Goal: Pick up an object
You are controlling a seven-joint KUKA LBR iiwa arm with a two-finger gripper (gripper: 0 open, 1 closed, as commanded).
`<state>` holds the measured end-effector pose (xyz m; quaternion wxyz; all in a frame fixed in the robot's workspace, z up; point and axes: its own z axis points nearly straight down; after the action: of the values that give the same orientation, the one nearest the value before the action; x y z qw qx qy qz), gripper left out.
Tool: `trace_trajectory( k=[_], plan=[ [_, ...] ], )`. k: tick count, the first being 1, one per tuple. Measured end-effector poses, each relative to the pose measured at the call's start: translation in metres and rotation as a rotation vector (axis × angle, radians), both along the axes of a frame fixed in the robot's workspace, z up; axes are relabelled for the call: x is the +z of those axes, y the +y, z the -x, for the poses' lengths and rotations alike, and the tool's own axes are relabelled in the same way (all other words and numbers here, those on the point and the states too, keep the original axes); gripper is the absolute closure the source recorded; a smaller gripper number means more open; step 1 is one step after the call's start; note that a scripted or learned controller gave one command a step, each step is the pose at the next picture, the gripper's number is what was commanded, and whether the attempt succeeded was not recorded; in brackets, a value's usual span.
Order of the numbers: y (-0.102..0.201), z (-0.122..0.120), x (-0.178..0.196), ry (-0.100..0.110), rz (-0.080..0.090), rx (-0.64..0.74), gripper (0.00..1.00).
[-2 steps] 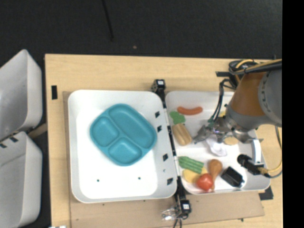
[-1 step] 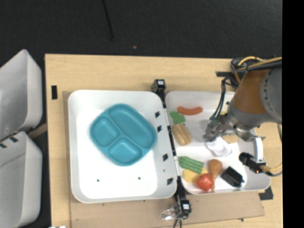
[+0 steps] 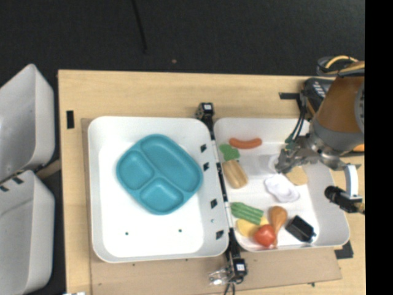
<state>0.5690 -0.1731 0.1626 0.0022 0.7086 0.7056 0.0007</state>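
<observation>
The object nearest my reach, a tan bread-like piece (image 3: 298,176), lies in the right bin, and I log the bench left to right. Left bin (image 3: 110,238): one blue divided plate (image 3: 159,173), lying flat and tilted in plan, well apart from my work. Right bin (image 3: 334,226), starting at the divider: a green-topped item (image 3: 229,152), a red sausage (image 3: 245,143) behind it with its long axis across the bin, a tan bread roll (image 3: 234,174), green pods (image 3: 247,212), a yellow piece (image 3: 244,227), a red tomato (image 3: 265,235), an orange drumstick shape (image 3: 278,216), a white crumpled item (image 3: 281,188) and a black block (image 3: 300,228). My gripper (image 3: 285,162) hangs over the rear middle of this bin. The tan piece lies just to its right and slightly nearer the camera, close beside the fingertips but not visibly between them. Whether my fingers stand apart or together, I cannot tell; nothing is seen held. I judge a short shift right is needed.
</observation>
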Motion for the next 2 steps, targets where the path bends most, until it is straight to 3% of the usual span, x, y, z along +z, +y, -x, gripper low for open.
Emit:
trace_trajectory(
  k=[1, 2],
  plan=[
    [-0.002, 0.001, 0.064, -0.002, 0.0, 0.006, 1.0],
    [-0.003, 0.0, 0.079, 0.002, -0.001, 0.006, 1.0]
  ],
)
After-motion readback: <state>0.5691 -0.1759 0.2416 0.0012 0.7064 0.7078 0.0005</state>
